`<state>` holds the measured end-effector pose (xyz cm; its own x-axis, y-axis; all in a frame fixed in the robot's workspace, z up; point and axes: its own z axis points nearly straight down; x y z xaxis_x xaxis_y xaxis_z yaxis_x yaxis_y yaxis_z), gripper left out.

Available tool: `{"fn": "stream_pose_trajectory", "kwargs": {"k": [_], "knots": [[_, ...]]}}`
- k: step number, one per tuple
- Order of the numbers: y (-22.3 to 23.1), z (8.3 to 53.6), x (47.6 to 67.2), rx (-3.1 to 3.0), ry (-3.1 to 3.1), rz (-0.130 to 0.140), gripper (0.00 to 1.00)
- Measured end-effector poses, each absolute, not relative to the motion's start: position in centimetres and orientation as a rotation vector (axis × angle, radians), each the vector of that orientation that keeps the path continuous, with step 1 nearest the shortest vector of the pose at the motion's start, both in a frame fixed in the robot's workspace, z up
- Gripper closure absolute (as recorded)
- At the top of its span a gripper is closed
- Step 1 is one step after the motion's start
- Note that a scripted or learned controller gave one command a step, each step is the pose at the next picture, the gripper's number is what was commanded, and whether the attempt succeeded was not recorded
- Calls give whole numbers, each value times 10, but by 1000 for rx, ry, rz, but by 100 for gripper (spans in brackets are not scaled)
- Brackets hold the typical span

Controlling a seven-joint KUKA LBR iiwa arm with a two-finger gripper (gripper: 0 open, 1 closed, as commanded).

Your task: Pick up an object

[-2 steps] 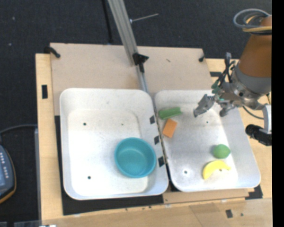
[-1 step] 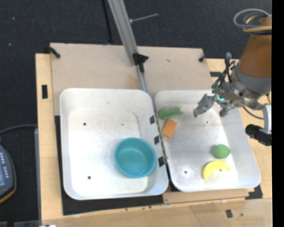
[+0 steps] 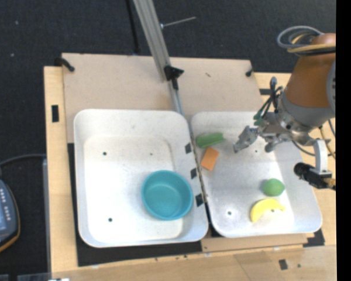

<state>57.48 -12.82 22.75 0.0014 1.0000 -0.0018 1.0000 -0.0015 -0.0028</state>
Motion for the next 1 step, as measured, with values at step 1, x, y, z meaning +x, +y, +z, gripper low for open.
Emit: {"fn": "stream_pose_trajectory", "kwargs": {"k": [1], "knots": [[-121, 170, 570, -2222, -2217, 6, 0]]}}
